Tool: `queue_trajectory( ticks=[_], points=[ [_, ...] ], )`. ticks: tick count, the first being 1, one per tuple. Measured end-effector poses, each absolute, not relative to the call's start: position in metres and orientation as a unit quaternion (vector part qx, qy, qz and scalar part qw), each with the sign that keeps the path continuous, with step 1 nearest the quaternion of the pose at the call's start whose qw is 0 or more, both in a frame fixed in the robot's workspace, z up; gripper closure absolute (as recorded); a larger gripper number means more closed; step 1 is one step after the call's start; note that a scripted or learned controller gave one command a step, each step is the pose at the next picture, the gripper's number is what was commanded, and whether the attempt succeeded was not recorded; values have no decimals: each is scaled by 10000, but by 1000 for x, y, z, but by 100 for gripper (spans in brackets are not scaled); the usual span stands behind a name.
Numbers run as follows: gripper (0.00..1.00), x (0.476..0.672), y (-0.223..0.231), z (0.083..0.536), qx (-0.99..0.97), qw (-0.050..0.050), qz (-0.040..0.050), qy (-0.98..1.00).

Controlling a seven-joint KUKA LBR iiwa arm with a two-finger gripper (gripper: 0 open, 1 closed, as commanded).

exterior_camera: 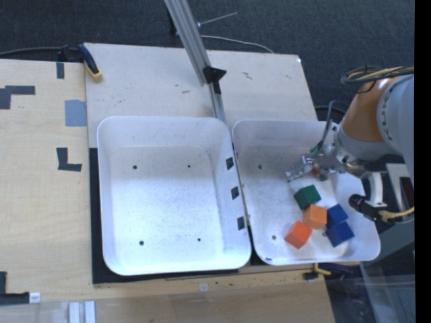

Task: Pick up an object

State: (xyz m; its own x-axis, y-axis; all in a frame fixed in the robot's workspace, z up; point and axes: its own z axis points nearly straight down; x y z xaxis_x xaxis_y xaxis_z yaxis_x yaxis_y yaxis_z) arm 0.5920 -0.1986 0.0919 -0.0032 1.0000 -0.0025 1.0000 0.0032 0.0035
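Arm: grey gripper [301, 170] low over the right bin [269, 140].
Blocks: green block [308, 196], two orange, two blue, clustered just beside it.
Left bin [108, 180]: white.

The scene is brightly and evenly lit, with daylight-like white light from above. The two white bins, left bin [168, 194] and right bin [269, 180], come close to overexposed, their floors washed pale with a faint bluish tint and fine speckle. Shadows are soft: a thin dark line beneath the left bin's lower rim and small, weak shadows beside the coloured blocks [316, 221]. The pale counter [40, 126] shows no hard glare. The dark floor [303, 12] at the top stays murky. The picture is slightly soft and grainy overall, and fine detail around the end effector [306, 168] blurs.
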Motion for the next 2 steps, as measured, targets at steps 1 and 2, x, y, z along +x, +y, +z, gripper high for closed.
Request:
queue_trajectory(
  ticks=[1, 2],
  points=[
    [0, 550, -178, 91, 7070, -22, -15, 7072],
    [100, 552, -178, 101, 7064, -16, -9, 7079]
  ],
)
